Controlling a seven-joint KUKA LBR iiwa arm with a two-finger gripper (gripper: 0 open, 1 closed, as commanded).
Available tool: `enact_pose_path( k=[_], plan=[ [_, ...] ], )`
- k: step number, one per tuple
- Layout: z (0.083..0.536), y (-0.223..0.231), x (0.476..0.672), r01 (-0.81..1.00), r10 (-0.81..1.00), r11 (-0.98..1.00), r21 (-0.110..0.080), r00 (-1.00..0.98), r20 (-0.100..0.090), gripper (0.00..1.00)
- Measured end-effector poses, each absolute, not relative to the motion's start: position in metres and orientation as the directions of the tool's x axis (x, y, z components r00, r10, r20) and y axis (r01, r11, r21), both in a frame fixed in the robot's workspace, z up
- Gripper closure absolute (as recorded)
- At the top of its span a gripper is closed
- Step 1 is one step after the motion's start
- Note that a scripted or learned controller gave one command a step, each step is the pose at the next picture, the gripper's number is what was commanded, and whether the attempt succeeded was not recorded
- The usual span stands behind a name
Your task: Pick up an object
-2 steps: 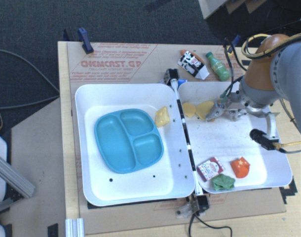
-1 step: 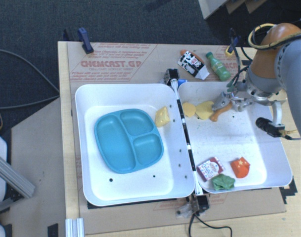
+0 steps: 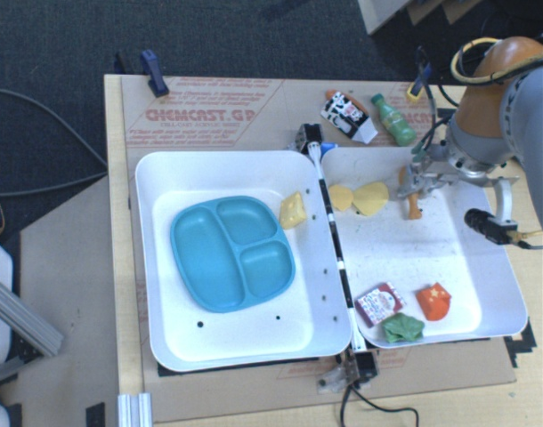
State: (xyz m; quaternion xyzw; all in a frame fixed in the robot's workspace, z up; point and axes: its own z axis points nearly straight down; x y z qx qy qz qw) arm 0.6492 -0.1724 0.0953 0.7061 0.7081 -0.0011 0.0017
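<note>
The arm enters from the upper right of the frame, its orange band at the top right corner; the gripper (image 3: 412,194) hangs over the upper part of the right bin (image 3: 485,274), its fingers pointing down at the bin floor; whether they are spread or closed I cannot tell, and whether the small brown-orange piece at their tips is a held thing or part of the fingers I cannot tell either. Just left of the gripper lie two yellow pieces (image 3: 360,197), touching each other, near the divider between the bins. At the lower edge of the right bin sit a red packet (image 3: 378,303), a green object (image 3: 402,328) just below it, and a red-orange object (image 3: 434,301) to their right. The left bin (image 3: 165,327) carries a blue divided plate (image 3: 232,251); a pale yellow wedge (image 3: 292,210) lies beside its upper right rim. On the counter (image 3: 209,114) above the bins rest a black-and-white toy (image 3: 347,116) and a green bottle (image 3: 393,120); a blue clamp (image 3: 153,72) sits at the upper left corner.
</note>
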Motion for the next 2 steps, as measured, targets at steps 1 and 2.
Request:
enact_pose_path(
  k=[1, 2],
  plan=[
    [0.217, -0.066, 0.667, 1.0, 1.0, 0.003, 0.002, -0.003, 0.0, 1.0],
    [0.184, 0.04, 0.645, 1.0, 1.0, 0.003, -0.003, -0.003, 0.001, 1.0]
  ],
)
